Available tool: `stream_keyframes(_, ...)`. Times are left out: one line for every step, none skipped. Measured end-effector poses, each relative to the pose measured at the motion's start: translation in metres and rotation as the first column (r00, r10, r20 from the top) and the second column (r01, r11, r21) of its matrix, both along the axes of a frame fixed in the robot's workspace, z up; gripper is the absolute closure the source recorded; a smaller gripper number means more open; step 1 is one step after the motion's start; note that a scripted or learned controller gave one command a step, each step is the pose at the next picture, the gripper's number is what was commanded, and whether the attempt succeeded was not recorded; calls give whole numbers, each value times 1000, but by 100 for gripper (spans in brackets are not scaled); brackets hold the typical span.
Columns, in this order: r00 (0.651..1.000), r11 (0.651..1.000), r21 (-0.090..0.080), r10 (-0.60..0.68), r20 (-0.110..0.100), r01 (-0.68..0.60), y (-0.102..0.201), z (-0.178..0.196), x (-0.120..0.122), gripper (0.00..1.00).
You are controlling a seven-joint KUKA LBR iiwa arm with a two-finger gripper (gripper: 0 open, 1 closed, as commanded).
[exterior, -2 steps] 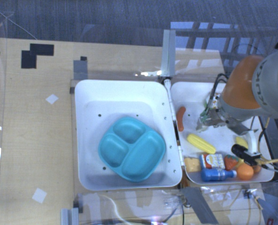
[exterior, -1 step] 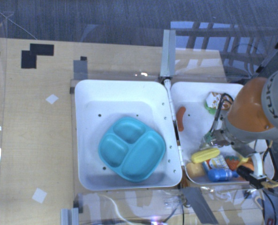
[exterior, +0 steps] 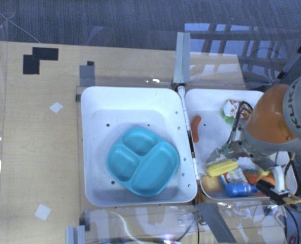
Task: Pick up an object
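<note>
My gripper (exterior: 231, 150) hangs low in the right bin (exterior: 211, 101), under the grey arm with its orange band (exterior: 269, 120). It sits just above a yellow oblong object (exterior: 221, 167), close to it or touching it; I cannot tell which. Beside that object lie a blue bottle (exterior: 238, 189), a yellow-orange round piece (exterior: 210, 183), a flat printed packet (exterior: 236, 176) and a red-orange item (exterior: 254, 177). A red sausage-shaped piece (exterior: 195, 128) lies near the bin's left wall. A green and white item (exterior: 231, 109) rests at the back, partly behind the arm.
The left bin (exterior: 97, 103) holds a blue divided plate (exterior: 143, 160) toward its front. A metal divider (exterior: 181, 60) runs back from between the bins. Cables and a white part (exterior: 278, 178) crowd the right bin's front right corner.
</note>
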State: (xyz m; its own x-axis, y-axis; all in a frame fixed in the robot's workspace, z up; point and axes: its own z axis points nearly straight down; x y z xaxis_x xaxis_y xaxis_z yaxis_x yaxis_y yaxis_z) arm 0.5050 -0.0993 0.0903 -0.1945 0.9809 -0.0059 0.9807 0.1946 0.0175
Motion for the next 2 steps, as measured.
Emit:
stream_keyframes(999, 999, 0, 53, 2, -53, -13, 0, -12, 0)
stream_keyframes(997, 997, -4, 73, 2, -73, 5, 0, -12, 0)
